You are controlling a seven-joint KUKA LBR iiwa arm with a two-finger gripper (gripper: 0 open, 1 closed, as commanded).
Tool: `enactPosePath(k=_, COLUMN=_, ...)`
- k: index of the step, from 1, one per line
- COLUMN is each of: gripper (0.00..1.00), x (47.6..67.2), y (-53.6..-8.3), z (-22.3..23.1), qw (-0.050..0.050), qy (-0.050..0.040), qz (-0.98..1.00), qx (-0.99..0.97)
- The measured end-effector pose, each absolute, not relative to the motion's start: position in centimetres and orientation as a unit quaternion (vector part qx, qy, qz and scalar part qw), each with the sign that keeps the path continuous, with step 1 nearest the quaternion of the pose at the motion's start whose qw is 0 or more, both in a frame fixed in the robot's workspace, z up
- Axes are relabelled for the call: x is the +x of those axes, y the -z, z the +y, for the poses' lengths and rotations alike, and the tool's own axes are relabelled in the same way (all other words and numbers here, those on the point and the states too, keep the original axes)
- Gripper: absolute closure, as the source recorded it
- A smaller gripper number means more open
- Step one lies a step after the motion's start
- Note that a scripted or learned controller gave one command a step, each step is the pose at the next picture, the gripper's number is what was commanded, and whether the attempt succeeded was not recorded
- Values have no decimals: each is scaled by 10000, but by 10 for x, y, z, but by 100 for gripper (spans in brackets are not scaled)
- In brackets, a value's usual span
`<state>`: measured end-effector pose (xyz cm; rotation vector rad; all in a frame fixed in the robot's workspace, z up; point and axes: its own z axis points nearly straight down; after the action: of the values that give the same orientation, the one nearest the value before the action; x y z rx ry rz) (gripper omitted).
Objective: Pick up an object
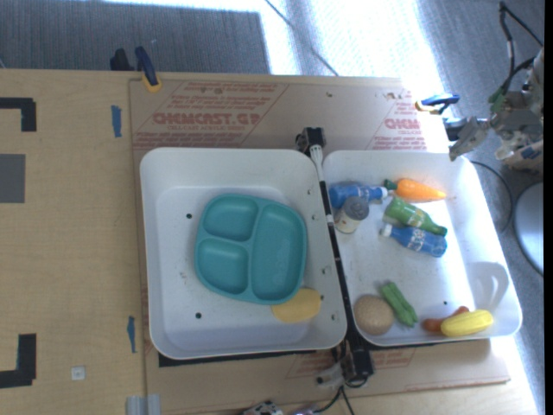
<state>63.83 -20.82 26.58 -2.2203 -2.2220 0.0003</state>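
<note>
The pincer (471, 135) hangs at the far right of the camera view, just past the back right corner of the right bin (497, 271); it is too small and blurred to tell how it is set, and nothing shows in its grip.

Nearest to it, just inside that bin's back edge, lies a toy carrot (416, 190). Beyond the carrot from the pincer lie a green bottle (415, 215), a blue bottle (420, 240) just beside it, another blue bottle (354, 193) and a small grey-capped jar (351, 213) by the wall where the two bins meet. Well away from the pincer, along the bin's front edge, lie a tan potato-like ball (373, 315), a green pod (398, 303) touching it, and a yellow corn cob (467, 322) with something red at its end.

The left bin (164, 240), farther still from the pincer, holds a teal divided plate (252, 248) and a yellow lemon-like piece (296, 306) at the plate's front corner. Both bins sit on a cardboard sheet (207, 111) on the tabletop (60, 232).
</note>
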Motion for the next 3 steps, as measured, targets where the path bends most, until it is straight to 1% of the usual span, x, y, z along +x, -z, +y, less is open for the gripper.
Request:
enactPosePath(k=1, gripper=0, x=663, y=-140, z=-216, qw=-23, qy=11, qz=-7069, qx=-7073)
enactPosePath(k=2, gripper=0, x=658, y=-86, z=-176, qw=-29, qy=4, qz=-7356, qx=-6774)
enactPosePath(k=3, gripper=100, x=659, y=-97, z=-176, qw=-31, qy=13, qz=-7361, qx=-6769)
